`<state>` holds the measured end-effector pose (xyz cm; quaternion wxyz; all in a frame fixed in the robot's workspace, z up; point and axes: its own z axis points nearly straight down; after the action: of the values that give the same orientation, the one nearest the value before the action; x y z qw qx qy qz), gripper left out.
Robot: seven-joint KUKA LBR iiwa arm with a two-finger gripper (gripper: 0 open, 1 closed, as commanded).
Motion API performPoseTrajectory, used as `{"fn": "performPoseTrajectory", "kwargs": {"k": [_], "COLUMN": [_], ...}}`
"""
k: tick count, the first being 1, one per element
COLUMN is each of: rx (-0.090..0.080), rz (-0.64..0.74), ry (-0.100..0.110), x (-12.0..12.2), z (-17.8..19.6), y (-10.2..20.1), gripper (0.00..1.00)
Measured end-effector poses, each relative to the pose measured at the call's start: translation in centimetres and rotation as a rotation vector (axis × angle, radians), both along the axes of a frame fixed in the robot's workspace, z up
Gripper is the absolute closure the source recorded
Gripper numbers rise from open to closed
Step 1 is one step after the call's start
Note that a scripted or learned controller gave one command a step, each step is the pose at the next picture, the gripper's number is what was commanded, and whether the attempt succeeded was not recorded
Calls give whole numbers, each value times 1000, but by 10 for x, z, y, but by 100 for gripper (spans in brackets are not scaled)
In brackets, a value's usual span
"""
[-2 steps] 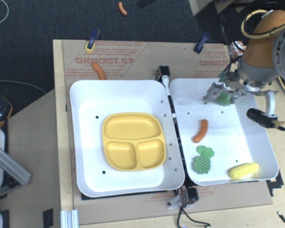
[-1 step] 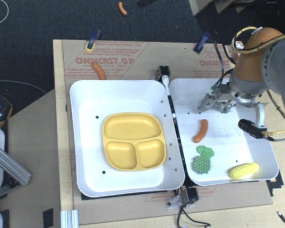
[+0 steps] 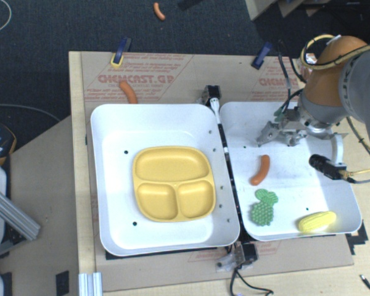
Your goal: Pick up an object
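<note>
The right bin (image 3: pixel 333 193) holds three things: an orange-red sausage (image 3: pixel 260 169) near its middle, a green bunch of toy grapes (image 3: pixel 263 206) just below it, and a yellow corn cob (image 3: pixel 316 221) at the front right. My gripper (image 3: pixel 279 138) hovers over the back of this bin, above and slightly right of the sausage. Its fingers are spread open with nothing between them. The grey arm with its orange band (image 3: pixel 327 82) comes in from the right.
A yellow three-compartment plate (image 3: pixel 172 184) lies in the left bin (image 3: pixel 111 165). Another orange sausage (image 3: pixel 129 92) lies on the cardboard behind the left bin. The divider between the bins (image 3: pixel 225 159) runs left of the sausage.
</note>
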<state>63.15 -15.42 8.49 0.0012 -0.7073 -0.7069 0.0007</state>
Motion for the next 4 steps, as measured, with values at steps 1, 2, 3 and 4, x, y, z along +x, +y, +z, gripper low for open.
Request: {"fn": "performPoseTrajectory", "kwargs": {"k": [1, 2, 3, 4], "rx": [-1, -3, -4, -2], "rz": [-1, 0, 0, 1], "ry": [-3, -10, -12, -7], "x": [1, -5, -1, 0], "z": [11, 72, 129, 141], "y": [0, 2, -8, -8], "gripper": [100, 100, 100, 100]}}
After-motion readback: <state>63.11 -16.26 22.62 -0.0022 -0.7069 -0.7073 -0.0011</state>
